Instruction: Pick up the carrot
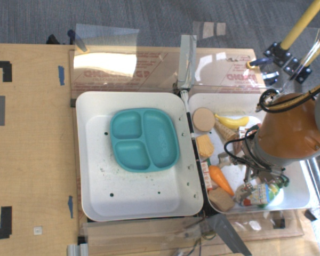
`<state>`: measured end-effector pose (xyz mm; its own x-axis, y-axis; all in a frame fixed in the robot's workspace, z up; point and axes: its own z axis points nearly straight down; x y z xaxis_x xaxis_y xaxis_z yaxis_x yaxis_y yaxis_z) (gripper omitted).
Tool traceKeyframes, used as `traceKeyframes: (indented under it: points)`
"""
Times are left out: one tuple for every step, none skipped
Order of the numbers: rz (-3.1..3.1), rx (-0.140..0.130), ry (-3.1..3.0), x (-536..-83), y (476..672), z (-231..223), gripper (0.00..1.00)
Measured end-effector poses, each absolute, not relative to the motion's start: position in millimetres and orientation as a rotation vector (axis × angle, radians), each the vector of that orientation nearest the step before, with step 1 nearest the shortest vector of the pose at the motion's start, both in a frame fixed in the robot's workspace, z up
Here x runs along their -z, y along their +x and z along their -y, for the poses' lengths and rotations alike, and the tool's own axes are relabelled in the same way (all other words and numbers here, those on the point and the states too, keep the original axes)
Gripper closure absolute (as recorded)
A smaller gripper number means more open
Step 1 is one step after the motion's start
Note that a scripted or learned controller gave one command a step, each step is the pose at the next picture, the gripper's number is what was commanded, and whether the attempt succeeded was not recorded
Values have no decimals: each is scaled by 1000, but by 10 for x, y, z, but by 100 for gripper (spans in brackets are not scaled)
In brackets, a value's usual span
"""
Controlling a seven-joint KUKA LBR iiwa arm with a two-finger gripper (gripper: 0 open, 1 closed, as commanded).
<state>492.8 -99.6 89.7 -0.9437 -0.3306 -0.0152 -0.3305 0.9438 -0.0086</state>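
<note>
While the carrot [220, 178] lay in the right bin [297, 192] close to its left wall, we saw the gripper [254, 188] hanging just to the carrot's right, low over a crumpled wrapper [261, 194], so we judged the coming move a short shift leftward. The carrot's long axis ran from far-left to near-right, its tip toward the near side, and we could not tell how the hand stood or whether it held anything. Room was tight: a cracker [205, 146] sat beyond it, a tan piece [220, 199] at its near end, and the teal plate [144, 139] lay well apart in the left bin [90, 159].
</note>
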Motion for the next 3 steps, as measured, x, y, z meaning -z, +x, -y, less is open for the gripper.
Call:
traceKeyframes:
  points:
    - [-2854, 27, -1270, -904, 5088, 1053, 0]
    - [-2855, 20, -1278, -906, 5058, 1039, 0]
    - [-2878, 16, -1216, -900, 4928, 1062, 0]
